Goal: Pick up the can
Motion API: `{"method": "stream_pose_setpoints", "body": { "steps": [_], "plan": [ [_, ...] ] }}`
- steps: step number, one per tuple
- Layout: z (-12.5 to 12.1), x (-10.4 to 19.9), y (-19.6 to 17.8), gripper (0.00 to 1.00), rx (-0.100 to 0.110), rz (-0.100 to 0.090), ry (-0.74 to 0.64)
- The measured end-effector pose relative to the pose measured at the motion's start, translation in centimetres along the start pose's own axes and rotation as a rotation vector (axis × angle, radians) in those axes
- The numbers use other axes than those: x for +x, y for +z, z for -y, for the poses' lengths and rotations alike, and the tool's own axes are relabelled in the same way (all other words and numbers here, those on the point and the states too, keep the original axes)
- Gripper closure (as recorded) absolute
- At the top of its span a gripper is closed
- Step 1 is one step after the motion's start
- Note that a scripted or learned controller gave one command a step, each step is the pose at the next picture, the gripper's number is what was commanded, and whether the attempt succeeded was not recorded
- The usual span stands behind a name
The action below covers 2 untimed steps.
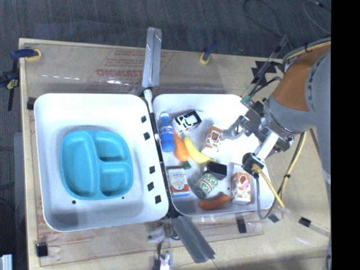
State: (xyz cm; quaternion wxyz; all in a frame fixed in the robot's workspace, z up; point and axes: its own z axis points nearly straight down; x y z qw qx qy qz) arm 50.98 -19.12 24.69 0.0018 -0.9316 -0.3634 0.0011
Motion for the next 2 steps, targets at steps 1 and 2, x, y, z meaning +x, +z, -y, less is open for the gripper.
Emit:
{"method": "stream_pose_setpoints", "body": {
  "steps": [1,2],
  "plan": [
    [-2.0,7.1,3.5,0.0,0.0,0.002,-0.221],
    [0.9,1.1,13.8,0.0,-0.018,-0.007,-0.362]
  ]
}}
